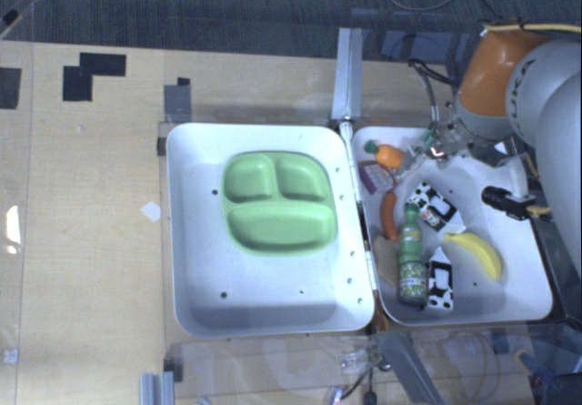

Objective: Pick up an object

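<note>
a green plate [277, 201] sits in the left bin [195, 239]. in the right bin [518, 289], centre right of the frame, lie a carrot [389, 156], bottle [411, 253] and banana [479, 251]. the gripper [436, 145] hovers at upper right; its state cannot be told.

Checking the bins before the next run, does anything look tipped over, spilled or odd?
No spill or damage shows. The bottle lies on its side in the right bin, crowded among a banana, a carrot and black-and-white pieces. The green tray sits flat in the left bin.
</note>
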`<move>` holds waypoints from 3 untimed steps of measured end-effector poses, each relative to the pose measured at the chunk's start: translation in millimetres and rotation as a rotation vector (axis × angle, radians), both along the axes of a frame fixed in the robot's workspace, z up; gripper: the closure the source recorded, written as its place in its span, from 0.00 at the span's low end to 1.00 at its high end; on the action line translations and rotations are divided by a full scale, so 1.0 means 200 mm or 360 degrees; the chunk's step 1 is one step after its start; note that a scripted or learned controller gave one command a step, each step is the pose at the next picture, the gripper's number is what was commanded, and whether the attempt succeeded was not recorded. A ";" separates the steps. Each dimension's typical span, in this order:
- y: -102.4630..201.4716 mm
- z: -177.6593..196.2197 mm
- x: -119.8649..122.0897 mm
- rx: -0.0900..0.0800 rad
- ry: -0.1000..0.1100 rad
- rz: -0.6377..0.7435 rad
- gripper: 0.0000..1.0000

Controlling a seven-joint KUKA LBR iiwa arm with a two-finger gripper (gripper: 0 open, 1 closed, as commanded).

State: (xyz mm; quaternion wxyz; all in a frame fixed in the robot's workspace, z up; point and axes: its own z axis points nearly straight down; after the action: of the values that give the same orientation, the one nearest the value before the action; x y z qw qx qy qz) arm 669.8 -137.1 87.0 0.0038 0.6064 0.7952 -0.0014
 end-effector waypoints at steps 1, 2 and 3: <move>0.04 0.00 -0.09 0.0008 -0.0009 -0.0088 0.00; 0.05 0.05 -0.09 0.0014 -0.0009 -0.0084 1.00; 0.05 0.05 -0.09 0.0013 -0.0009 -0.0085 0.00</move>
State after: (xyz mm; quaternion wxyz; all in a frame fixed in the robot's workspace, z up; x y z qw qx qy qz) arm 652.3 -127.5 97.0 0.0035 0.6273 0.7788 0.0034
